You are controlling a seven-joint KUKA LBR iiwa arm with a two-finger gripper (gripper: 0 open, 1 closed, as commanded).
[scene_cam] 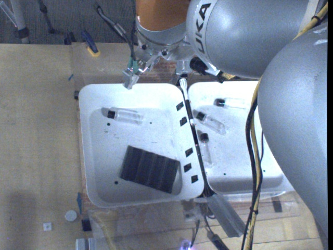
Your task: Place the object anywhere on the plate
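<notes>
The hand point(156, 61) hovers at the upper middle of the frame, above the far rim of the left bin point(93, 139); whether it is released or clenched, I cannot tell. A clear vial point(124, 115), probably the object, lies in that bin's upper part, well apart from the dark plate point(150, 169) at lower centre. The grasp seems not yet made; next the hand must descend onto the vial.

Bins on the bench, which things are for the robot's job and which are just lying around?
For the job: gripper; dark plate; clear vial, probably the object, beside the plate in the left bin.

Just lying about: capped vials in the right bin; blue clamp and round disc on the bench.
</notes>
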